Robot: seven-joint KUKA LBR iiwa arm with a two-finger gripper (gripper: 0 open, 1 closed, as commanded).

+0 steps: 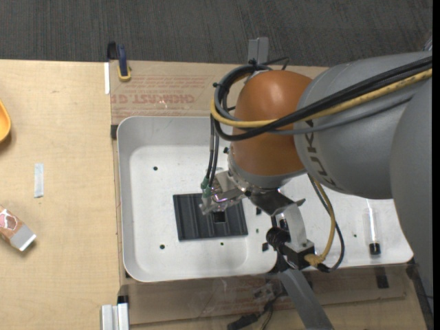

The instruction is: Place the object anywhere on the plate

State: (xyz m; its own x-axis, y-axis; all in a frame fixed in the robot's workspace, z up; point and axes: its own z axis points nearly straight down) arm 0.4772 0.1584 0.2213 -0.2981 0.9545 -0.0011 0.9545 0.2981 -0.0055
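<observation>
A view from above, looking down at a slant on a light wooden desk [62, 115]. A shallow white bin [148, 253] with rounded corners sits in the middle of the desk, its left wall standing well in from the desk's left edge.

A large grey robot arm [371, 136] reaches in from the right and covers much of the bin's right half. Above its wrist is a rounded orange band [271, 126], with black and yellow cables looped over it.

Below the orange band, the end effector [216, 201] hangs over the middle of the bin. Whether its fingers are open or shut, and whether anything is between them, cannot be made out from this angle.

Directly beneath the end effector lies a flat, dark, ribbed rectangular plate [199, 222] on the bin floor, nearer the bin's front wall than its back wall. The end effector overlaps the plate's upper middle part.

On the bin floor toward the desk's right side lies a small clear tube with a dark cap [372, 234], partly beside the arm.

On the bare desk, left of the bin, a small pale strip [38, 180] lies alone. Near the front left corner of the desk lies a small wrapped bar [15, 229]. An orange object [3, 121] is cut off at the left edge. A blue clamp [122, 60] grips the desk's back edge.
</observation>
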